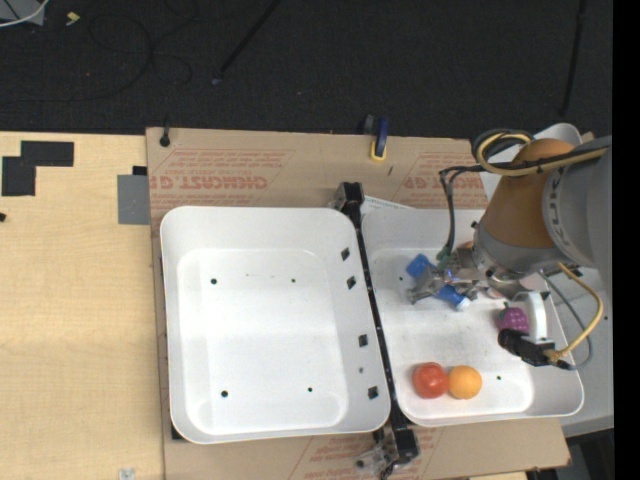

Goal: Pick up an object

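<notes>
Two likely targets hugging the gripper (440, 286): upper blue piece (417, 266) just up-left of it, lower blue piece (456, 299) just below. Spread or pinched, cannot tell. Judging from here: centre over one blue piece, descend straight, close gently, then lift clear of the right bin (500, 408), avoiding the purple lump (513, 319) to the side.

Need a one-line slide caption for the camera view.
KUKA arm's end effector low in the right bin by small blue pieces; red ball and orange ball touch near the front, purple object alongside.
</notes>
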Controlling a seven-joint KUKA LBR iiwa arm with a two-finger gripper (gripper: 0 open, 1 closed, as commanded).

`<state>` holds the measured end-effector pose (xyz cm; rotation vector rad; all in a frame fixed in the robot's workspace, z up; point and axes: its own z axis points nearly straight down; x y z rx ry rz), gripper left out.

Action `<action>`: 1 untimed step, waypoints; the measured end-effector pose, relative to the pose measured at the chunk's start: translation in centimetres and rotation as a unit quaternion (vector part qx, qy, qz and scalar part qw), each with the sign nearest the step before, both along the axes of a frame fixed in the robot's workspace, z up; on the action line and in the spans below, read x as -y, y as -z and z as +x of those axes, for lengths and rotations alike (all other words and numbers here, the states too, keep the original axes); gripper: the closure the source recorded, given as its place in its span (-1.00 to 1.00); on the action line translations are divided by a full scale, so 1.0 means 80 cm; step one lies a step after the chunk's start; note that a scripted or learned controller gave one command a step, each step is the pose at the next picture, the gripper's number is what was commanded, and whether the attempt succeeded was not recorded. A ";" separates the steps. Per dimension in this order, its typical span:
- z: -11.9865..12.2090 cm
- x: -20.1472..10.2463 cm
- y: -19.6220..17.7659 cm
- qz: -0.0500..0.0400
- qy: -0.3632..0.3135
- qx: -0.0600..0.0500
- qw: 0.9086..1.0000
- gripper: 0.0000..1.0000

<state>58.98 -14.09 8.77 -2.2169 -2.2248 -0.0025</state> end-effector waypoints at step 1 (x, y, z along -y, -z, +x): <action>0.064 -0.003 0.000 -0.001 0.001 0.001 1.000 -1.00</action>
